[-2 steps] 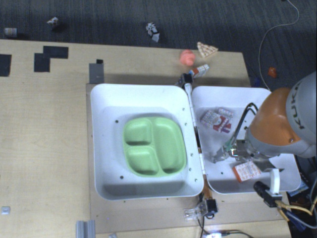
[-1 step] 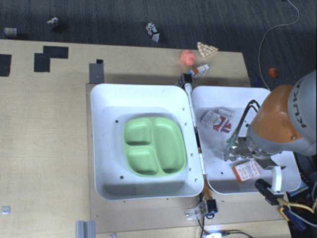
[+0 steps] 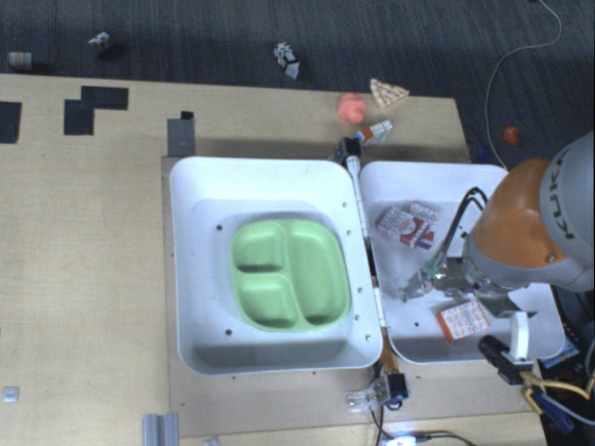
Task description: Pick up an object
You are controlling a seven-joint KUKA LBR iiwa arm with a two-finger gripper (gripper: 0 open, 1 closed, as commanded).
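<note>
Two flat packets lie in the right bin point(image 3: 548, 342), one red-white point(image 3: 407, 223) upper, one orange point(image 3: 463, 320) under the tool point(image 3: 437, 282), whose grip state I cannot tell; risk: thin packets against the bin floor may slip a pinch.

Only the letters "KU" can be read, on the grey arm point(image 3: 569, 193) at the right edge.
</note>
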